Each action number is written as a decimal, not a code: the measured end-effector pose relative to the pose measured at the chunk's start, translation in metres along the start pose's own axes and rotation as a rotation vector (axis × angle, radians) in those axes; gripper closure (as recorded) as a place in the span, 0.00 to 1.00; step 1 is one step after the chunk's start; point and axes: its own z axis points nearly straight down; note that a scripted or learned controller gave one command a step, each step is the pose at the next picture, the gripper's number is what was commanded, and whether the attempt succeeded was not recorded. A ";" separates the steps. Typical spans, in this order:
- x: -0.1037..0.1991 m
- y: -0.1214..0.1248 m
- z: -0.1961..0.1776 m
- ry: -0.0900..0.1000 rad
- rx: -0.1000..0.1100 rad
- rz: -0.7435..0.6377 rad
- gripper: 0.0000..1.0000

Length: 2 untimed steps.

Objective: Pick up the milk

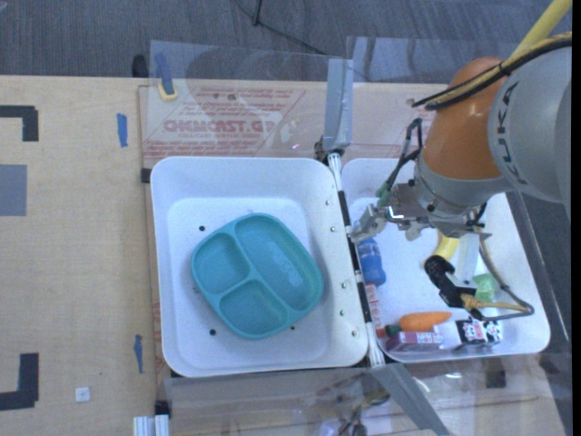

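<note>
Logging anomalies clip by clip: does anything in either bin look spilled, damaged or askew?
No spill or damage stands out. The teal tray sits skewed in the left bin. In the right bin, the blue bottle, carrot and black-and-white carton lie in a loose clutter, under the gripper.

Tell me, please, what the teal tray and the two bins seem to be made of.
Teal tray: probably moulded plastic, matte, with three smoothly rounded compartments. Left bin and right bin: likely thin white plastic, with rounded corners and a slight sheen.

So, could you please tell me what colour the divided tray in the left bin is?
The divided tray is teal, a blue-green, seen clearly in the camera view.
</note>
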 end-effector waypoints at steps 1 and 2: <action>-0.023 -0.053 -0.198 -0.002 -0.003 -0.106 0.00; -0.018 -0.063 -0.029 -0.001 -0.001 -0.050 0.00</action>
